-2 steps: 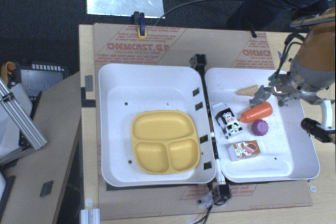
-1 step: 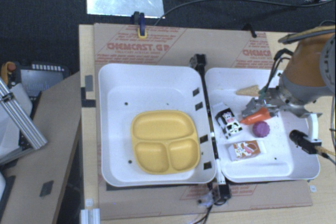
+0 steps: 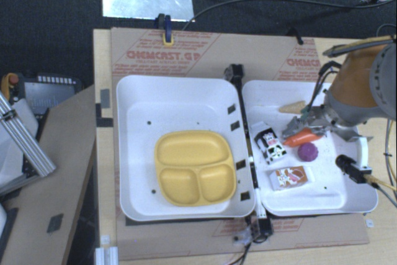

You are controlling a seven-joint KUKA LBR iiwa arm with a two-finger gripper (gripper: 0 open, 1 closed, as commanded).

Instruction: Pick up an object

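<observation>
Overhead, slightly slanted, a camera looks down on a cardboard-covered surface that carries two shallow white bins side by side. Inside the left bin lies a yellow divided tray with three compartments, one long one at the top and two smaller ones beneath.

Several small things lie inside the right bin. A black-and-white toy cow sits near the bin's left wall. Below and to the right of it lies a flat card with a red and brown picture. A purple ball rests right of the cow, touching or nearly touching an orange carrot-shaped toy just above it. A pale tan wedge lies higher up, toward the bin's far side.

From the right, the grey arm with its orange band reaches over the right bin. Its hand sits low above the carrot and ball. Whether the hand is released or clenched cannot be told, since the arm's own body covers that part.
</observation>
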